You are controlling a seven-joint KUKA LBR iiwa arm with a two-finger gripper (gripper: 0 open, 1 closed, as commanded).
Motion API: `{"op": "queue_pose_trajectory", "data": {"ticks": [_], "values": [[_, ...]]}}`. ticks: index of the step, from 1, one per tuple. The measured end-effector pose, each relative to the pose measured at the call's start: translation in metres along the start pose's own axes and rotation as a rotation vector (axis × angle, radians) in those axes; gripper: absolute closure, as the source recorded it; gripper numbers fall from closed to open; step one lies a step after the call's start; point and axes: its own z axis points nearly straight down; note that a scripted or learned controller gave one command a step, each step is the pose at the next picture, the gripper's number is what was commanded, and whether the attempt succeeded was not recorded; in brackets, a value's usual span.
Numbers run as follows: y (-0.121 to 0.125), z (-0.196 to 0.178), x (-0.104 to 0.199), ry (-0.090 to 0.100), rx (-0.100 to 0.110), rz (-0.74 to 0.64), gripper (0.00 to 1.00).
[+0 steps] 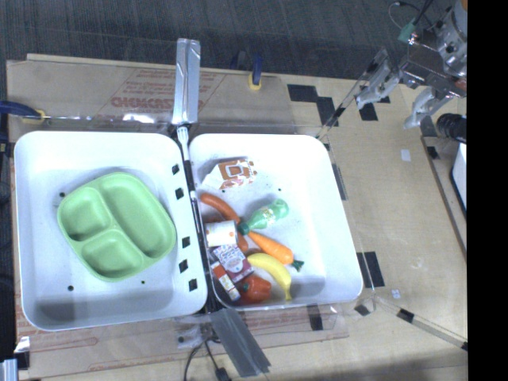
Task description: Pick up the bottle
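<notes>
In the right bin (317,213), near its middle, the green bottle (264,215) lies on its side, cap pointing to 8 o'clock, touching the carrot (271,248). A banana (271,272) lies at 5 o'clock from the carrot. The left bin (48,292) holds a green plate (117,225). The hand (401,101) hangs over the counter (397,213) at 2 o'clock, well apart from the bottle; I cannot tell if it is clenched.

I see a pale green divided plate (117,225) in the white left bin (32,292); in the white right bin (337,244), an orange carrot (271,248), yellow banana (271,274), green bottle (263,215).
</notes>
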Motion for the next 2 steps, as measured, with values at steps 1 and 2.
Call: {"op": "queue_pose_trajectory", "data": {"ticks": [1,2], "values": [[-0.015,0.0,0.003,0.0,0.001,0.097,0.0],[-0.042,0.152,-0.009,0.0,-0.002,-0.278,0.0]]}}
